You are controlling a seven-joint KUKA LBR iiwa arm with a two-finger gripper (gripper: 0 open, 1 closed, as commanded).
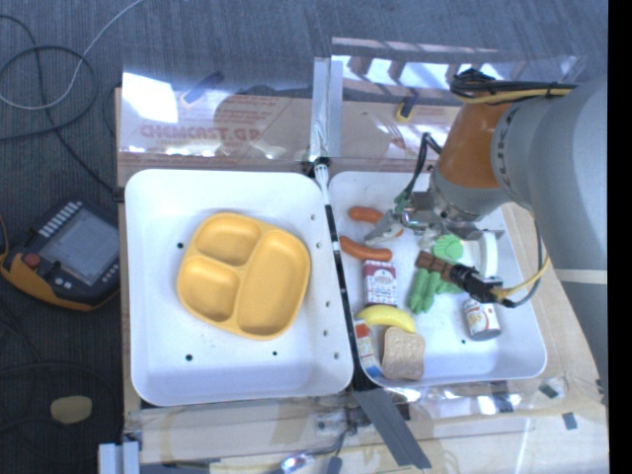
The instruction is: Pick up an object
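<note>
Over the right bin (523, 358), the end effector (410, 220) hovers near the upper sausage (363, 214), its grip state indiscernible; approach phase, I judge, needing a centred descent next.

Two bins (143, 363); two sausages (364, 250); one yellow tray (244, 274); one banana (387, 317)

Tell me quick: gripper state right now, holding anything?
Gripper: cannot be told; it sits low in the right bin beside the hot dogs.
</note>
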